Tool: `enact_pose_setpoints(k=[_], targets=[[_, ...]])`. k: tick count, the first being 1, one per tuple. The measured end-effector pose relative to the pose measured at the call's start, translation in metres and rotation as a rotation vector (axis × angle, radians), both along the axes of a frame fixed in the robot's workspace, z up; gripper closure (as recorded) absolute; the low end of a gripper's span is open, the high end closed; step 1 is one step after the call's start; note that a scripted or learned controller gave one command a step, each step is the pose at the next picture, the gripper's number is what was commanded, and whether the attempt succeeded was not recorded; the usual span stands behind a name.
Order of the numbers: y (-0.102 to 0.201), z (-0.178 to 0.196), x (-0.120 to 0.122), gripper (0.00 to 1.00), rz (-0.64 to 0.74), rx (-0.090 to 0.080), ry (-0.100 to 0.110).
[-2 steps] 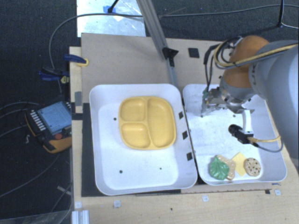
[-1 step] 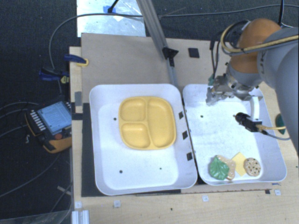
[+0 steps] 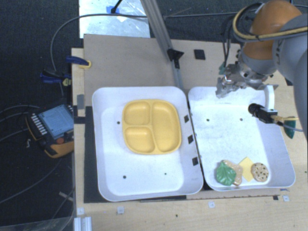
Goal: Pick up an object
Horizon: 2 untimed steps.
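The gripper (image 3: 224,91) hangs over the right bin's (image 3: 231,134) far rim; I cannot tell its state. The food pieces (image 3: 239,172) cluster at the near edge, well apart. Descending here would probably close on bare plastic; the yellow tray (image 3: 151,126) sits in the left bin (image 3: 110,153).

Both bins white: left bin (image 3: 108,177), right bin (image 3: 231,129), each marked with small dark dots. Divided plate (image 3: 151,126) plain yellow throughout. Leaf-shaped item (image 3: 224,173) green. Wedge (image 3: 247,167) pale yellow. Round cookie (image 3: 260,172) tan, speckled with dark spots. Arm (image 3: 284,42) grey, orange band (image 3: 272,13) above the wrist. Bench board (image 3: 125,61) plain tan cardboard colour. Device (image 3: 53,121) at left blue-faced, orange-edged.
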<state>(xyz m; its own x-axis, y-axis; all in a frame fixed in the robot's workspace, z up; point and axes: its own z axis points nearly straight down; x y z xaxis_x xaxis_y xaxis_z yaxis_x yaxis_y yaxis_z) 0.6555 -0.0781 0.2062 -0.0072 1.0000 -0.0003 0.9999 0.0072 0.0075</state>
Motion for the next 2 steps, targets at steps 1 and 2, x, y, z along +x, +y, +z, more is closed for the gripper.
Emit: enact_pose_setpoints(k=[1, 2], targets=[[0.0, 0.029, 0.001, 1.0, 0.0, 0.0, 0.002], [0.045, 0.017, -0.026, 1.0, 0.002, 0.002, 0.008]])
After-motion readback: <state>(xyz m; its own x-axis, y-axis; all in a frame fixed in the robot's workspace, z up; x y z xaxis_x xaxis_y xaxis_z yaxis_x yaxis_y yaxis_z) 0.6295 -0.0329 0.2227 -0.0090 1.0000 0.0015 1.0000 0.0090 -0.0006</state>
